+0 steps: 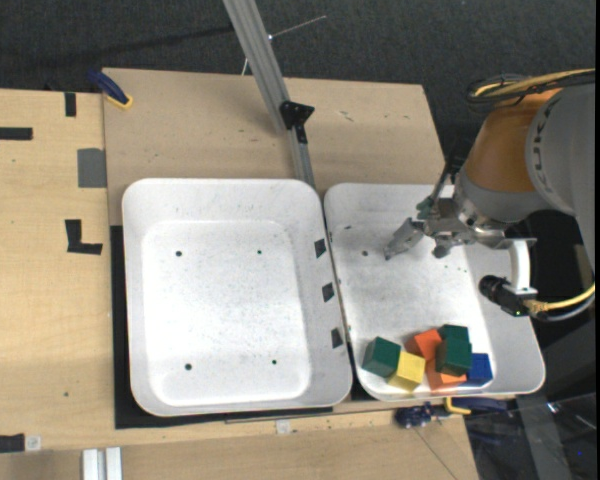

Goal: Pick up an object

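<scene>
Several small blocks are clustered in the near corner of the right bin [372, 268]: a green cube [382, 356], a yellow cube [410, 369], an orange block [427, 343], a dark green block [454, 348] and a blue block [479, 368]. My gripper [420, 245] hangs over the far half of that bin, well away from the blocks. It is open, its two fingers splayed apart with nothing between them. The grey arm with its orange band [500, 153] comes in from the right.
The left bin [220, 288] lies beside the right one. A slanted metal pole [265, 58] runs from the top edge to the gap between the bins. A small blue and yellow item [112, 88] lies at the bench's far left corner.
</scene>
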Robot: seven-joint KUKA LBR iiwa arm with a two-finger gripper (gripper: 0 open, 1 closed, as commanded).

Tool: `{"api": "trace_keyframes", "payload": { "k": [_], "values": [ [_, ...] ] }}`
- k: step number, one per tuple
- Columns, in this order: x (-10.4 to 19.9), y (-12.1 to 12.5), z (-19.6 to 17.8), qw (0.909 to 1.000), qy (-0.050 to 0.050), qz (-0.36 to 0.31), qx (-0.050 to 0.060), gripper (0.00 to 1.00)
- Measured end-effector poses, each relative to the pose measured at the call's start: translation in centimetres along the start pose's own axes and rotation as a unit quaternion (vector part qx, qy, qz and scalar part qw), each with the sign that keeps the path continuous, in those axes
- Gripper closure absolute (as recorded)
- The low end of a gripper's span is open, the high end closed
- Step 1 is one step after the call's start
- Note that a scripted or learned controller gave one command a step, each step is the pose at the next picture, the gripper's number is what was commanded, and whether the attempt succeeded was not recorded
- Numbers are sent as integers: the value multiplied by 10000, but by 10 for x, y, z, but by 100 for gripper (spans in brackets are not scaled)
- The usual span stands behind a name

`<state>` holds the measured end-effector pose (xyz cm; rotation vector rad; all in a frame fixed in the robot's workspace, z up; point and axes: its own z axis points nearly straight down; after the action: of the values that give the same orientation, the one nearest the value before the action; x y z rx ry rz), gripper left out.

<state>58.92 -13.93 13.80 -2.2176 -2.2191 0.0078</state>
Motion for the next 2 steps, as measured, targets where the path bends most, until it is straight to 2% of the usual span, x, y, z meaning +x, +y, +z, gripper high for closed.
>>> {"api": "trace_keyframes", "payload": {
  "k": [1,2],
  "values": [
    [1,-1,49,10000,-1,-3,-8,0],
    [2,0,37,10000,6,-10,-19,100]
  ]
}}
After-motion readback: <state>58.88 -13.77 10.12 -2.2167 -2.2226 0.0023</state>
